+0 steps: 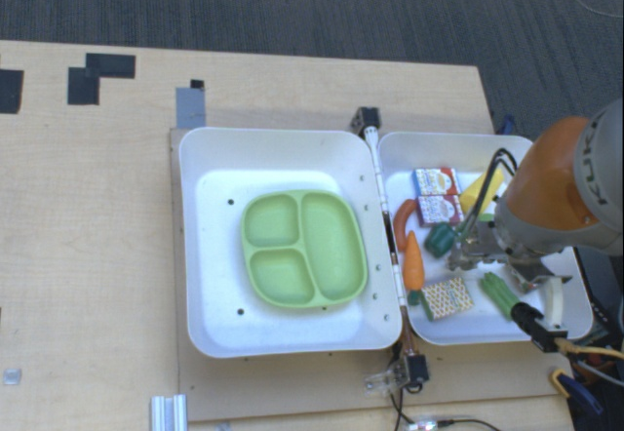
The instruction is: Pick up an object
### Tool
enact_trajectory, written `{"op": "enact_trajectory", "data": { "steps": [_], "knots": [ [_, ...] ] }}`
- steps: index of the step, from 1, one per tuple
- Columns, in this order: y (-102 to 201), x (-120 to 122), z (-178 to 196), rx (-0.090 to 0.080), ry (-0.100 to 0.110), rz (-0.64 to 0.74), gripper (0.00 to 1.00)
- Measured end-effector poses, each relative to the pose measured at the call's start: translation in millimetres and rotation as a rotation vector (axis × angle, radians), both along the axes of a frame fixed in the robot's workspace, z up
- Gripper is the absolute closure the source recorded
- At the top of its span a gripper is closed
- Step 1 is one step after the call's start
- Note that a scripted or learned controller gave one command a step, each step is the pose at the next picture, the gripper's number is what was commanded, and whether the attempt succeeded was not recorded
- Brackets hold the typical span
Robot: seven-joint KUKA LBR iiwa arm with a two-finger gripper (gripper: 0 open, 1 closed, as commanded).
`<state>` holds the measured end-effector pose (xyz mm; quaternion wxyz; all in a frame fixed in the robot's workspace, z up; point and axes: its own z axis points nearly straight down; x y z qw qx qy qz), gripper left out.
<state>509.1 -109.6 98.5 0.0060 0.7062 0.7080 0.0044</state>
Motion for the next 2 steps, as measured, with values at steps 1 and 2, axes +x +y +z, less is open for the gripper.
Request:
{"op": "enact_trajectory", "data": {
  "steps": [1, 2],
  "knots": [
    [0.0, -0.1, -0.1, 0.000, 0.000, 0.000, 0.00],
    [0.7, 1.1, 10.5, 0.000, -0.003, 0.002, 1.00]
  ]
}}
